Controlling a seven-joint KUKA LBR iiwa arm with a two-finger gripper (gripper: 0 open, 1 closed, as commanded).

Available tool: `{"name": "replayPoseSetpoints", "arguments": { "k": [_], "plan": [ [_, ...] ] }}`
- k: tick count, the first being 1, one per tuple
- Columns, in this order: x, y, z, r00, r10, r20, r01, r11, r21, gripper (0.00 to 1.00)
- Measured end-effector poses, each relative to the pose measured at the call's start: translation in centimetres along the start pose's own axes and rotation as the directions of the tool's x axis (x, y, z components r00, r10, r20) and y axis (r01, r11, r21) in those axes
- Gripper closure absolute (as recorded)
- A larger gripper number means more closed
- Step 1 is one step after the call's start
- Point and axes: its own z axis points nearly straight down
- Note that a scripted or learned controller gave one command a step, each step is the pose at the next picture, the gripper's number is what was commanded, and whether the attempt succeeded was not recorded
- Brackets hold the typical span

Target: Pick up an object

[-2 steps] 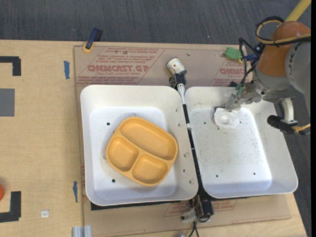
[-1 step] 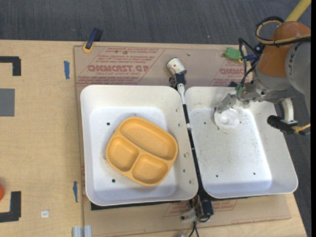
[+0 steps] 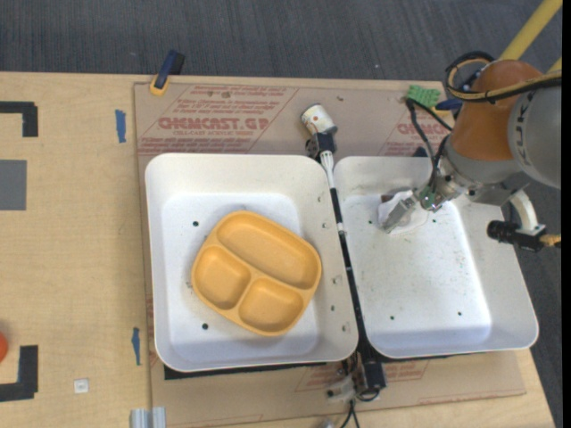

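Note:
A yellow divided plate [image 3: 257,272] with three compartments lies tilted in the left bin [image 3: 178,190]. My gripper [image 3: 396,212] hangs low over the back left part of the right bin [image 3: 464,319], close to the bin floor and well to the right of the plate. The grey arm with its orange band [image 3: 489,114] reaches in from the upper right. Whether anything sits at the gripper's tip is too small to tell.
A divider rail [image 3: 341,248] with a white-capped post [image 3: 314,118] at its far end separates the two bins. A blue clamp [image 3: 166,68] sits at the cardboard's back left corner, and a green connector [image 3: 423,96] lies behind the right bin.

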Motion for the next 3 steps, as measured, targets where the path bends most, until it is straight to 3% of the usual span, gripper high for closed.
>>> {"name": "replayPoseSetpoints", "arguments": {
  "k": [1,2,3],
  "plan": [
    [2.1,2.0,0.0,0.952,0.305,0.002,-0.305,0.952,-0.002,0.00],
    [1.8,2.6,-2.0,0.953,0.304,0.006,-0.304,0.953,-0.022,1.00],
    [9.7,1.3,-10.0,0.899,0.438,0.000,-0.438,0.899,0.000,1.00]
  ]
}}
